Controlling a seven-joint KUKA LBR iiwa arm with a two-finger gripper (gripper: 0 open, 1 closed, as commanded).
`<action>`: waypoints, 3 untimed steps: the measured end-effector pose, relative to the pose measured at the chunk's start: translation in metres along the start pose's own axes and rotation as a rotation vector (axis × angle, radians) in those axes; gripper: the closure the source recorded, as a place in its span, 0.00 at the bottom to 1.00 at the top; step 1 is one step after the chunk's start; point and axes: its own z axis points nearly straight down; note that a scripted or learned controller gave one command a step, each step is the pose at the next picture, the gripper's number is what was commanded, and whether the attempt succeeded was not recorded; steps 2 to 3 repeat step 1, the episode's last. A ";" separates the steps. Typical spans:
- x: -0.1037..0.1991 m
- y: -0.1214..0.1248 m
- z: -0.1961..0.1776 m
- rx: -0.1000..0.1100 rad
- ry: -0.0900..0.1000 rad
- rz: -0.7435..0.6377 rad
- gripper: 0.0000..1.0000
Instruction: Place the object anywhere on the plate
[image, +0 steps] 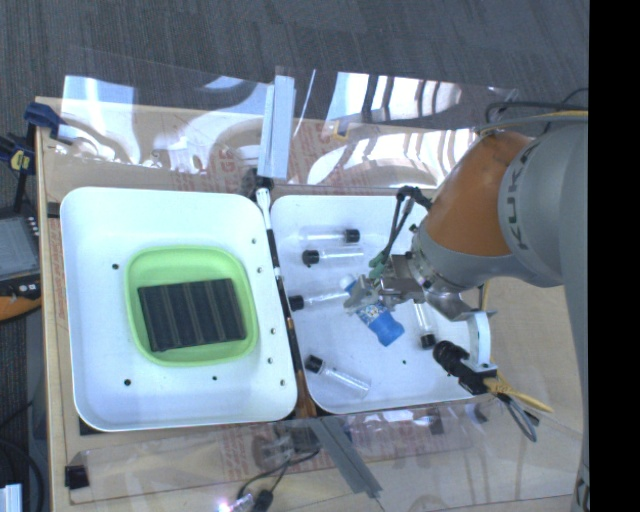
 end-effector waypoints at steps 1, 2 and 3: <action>0.000 0.000 0.000 0.000 0.000 0.000 0.00; 0.000 0.000 0.000 0.000 0.000 0.000 0.00; 0.000 0.000 0.000 0.000 0.000 0.000 0.00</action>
